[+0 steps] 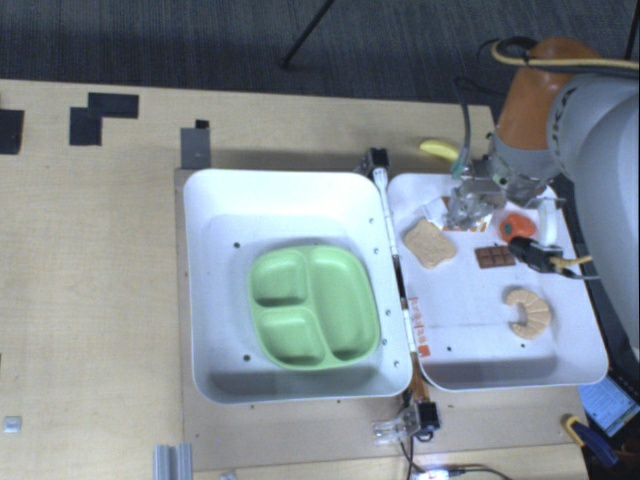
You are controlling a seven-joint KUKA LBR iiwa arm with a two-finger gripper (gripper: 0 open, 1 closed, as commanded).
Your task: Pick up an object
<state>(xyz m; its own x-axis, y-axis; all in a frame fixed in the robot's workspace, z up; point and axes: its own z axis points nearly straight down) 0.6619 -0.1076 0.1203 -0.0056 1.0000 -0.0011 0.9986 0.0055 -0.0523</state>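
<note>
Claw low in right bin, upper part of frame.
Finger state unclear from here. Toast slice just lower left of claw; croissant lower right, apart.

I take the right bin as my landmark. The left bin touches its left side and holds a divided tray. In the right bin, I see a toast slice far-left, a croissant near-right.
</note>
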